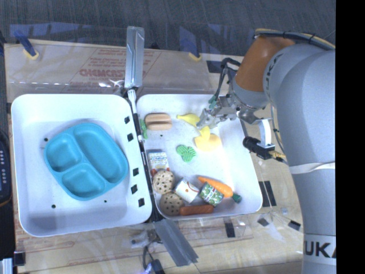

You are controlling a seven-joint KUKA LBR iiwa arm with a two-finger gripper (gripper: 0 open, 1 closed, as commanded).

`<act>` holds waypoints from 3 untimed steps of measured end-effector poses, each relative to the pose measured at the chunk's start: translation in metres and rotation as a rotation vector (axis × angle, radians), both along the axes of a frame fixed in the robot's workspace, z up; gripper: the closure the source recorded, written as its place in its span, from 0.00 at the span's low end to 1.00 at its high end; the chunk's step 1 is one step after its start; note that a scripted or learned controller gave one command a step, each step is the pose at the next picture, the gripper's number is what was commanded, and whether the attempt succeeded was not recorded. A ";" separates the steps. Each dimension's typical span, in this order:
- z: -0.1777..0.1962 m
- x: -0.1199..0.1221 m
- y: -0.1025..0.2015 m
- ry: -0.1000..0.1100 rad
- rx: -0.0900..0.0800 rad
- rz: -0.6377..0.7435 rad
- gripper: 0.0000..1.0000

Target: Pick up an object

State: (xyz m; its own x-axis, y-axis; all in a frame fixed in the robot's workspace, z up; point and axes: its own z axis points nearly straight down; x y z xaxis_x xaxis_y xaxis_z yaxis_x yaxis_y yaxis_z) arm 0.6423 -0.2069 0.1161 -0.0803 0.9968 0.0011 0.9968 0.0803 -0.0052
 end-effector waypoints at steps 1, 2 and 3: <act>-0.018 -0.003 0.038 -0.014 -0.003 0.065 1.00; -0.023 0.015 0.069 -0.008 -0.001 0.304 1.00; -0.023 0.015 0.069 -0.008 -0.002 0.303 0.00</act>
State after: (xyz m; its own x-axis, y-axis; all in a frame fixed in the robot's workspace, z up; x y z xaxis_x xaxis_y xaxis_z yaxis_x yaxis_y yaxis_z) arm 0.6576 -0.1378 0.0933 -0.3743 0.9273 -0.0022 0.9273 0.3743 0.0020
